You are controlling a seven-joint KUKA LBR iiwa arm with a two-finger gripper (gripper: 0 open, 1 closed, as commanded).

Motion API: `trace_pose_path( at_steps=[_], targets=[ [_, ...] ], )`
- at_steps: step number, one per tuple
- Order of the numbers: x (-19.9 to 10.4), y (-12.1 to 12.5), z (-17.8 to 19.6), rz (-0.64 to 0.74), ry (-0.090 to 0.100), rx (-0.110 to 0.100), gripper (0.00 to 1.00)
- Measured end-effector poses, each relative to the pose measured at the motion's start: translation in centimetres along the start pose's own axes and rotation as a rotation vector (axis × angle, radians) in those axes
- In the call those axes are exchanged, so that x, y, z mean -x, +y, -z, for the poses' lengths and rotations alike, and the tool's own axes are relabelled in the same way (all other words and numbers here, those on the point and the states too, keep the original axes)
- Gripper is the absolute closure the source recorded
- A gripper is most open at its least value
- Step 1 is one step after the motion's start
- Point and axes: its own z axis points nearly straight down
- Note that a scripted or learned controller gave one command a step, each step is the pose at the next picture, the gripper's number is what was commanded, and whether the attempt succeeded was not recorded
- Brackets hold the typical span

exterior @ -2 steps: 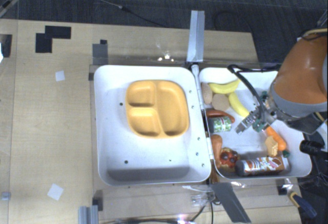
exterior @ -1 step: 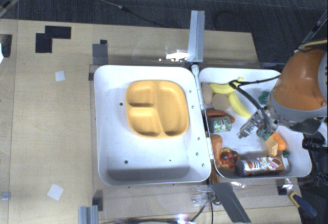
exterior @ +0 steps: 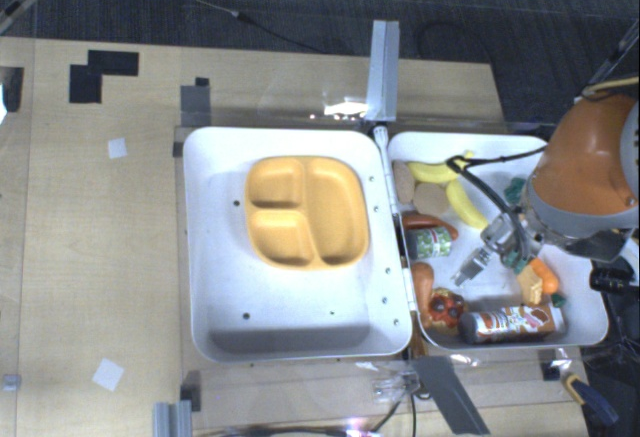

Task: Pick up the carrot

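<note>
Camera view: pincer [exterior: 478, 265] hangs beside the half-hidden carrot [exterior: 545, 280]; its grip state cannot be told.

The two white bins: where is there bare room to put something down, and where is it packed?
The left bin has bare floor all round the yellow divided plate, widest along its near edge and left side. The right bin is crowded: bananas, a can, a bottle, the carrot and the gripper fill it.

I note my arm [exterior: 590, 175]: broad orange band over grey housing, black cable [exterior: 490, 187] trailing to metallic wrist fittings.
</note>
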Motion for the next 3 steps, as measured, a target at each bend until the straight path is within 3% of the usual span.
trace_pose_path(
  at_steps=[1, 2, 3],
  targets=[
    [2.7, -5.9, -5.7, -0.067, -0.007, 0.003, 0.00],
    [2.9, -5.6, -4.4, -0.060, -0.016, 0.009, 1.00],
    [1.0, -4.3, 1.4, -0.202, -0.004, 0.002, 1.00]
  ],
)
